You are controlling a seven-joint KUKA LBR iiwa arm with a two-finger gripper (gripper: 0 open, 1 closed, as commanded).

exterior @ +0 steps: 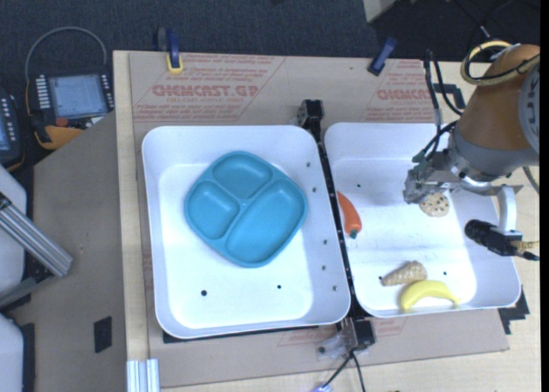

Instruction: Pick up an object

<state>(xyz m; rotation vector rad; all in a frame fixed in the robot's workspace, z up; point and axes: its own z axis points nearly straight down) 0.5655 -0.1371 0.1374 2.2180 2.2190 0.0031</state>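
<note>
The gripper (422, 186) hangs low in the right bin (377, 146), its grey fingers pointing down just left of a round speckled cookie (436, 203). From this slanted view I cannot tell how wide the gripper is set, and nothing can be seen caught in it.

From the left: the left bin (163, 159) holds a blue divided plate (246, 208), sitting a little left of the bin's middle. At the seam between the two bins, against the right bin's left wall, lies an orange carrot (349, 215). Further right, near the right bin's front edge, a tan cone-shaped piece (403, 274) rests just above a yellow banana (426, 295), the two nearly touching. The cookie sits toward the back right, beside the gripper and under the arm (497, 116).

By its position, the step in hand looks like the approach or closing stage on the cookie; no lift is evident. The next move probably calls for centring over the flat cookie, which offers little edge to pinch, then closing and rising straight.

The brown board (257, 81) under the bins carries red print, repeated, reading roughly "CHEMCAST GP"; the smaller lines are illegible.
</note>
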